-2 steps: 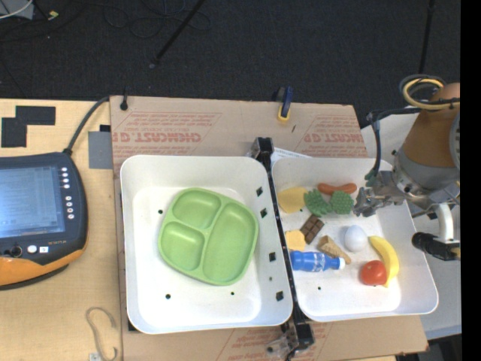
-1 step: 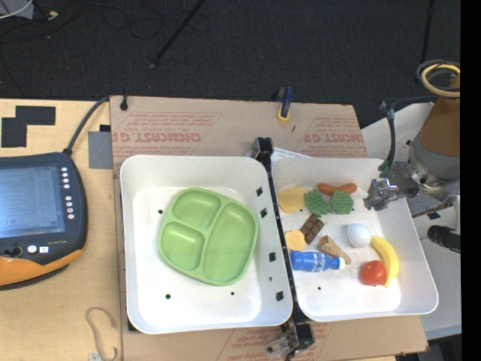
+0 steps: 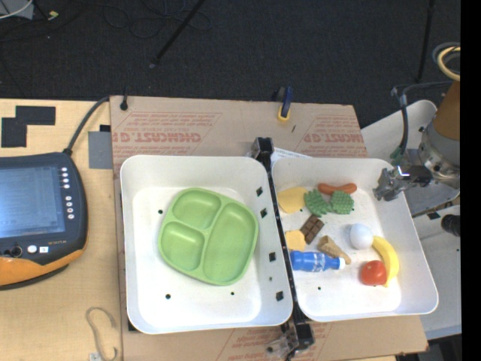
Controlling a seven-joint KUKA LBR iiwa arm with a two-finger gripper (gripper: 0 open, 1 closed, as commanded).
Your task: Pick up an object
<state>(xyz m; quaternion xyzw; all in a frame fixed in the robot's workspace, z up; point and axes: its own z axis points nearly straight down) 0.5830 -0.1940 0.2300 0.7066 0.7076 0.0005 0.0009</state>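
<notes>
Nearest, a tomato (image 3: 373,273), banana (image 3: 387,256) and white ball (image 3: 361,236) are lying in the right bin (image 3: 421,295). Farther back, the gripper (image 3: 387,183) is hovering over its far rim; whether its jaws are parted, I cannot tell. Descending squarely over one isolated piece is looking wisest.

All the objects lie in the right bin (image 3: 421,292), with a white ball (image 3: 361,236) near its middle. A yellow banana (image 3: 388,256) curves just right of the ball, a red tomato (image 3: 373,273) touching its lower end. Left of the ball lie a brown chocolate bar (image 3: 313,225), a cone (image 3: 330,248) and a blue bottle (image 3: 314,262) on its side. Above the ball sit green broccoli (image 3: 331,201) and a red sausage (image 3: 337,189); a yellow piece (image 3: 291,198) lies far left.
</notes>
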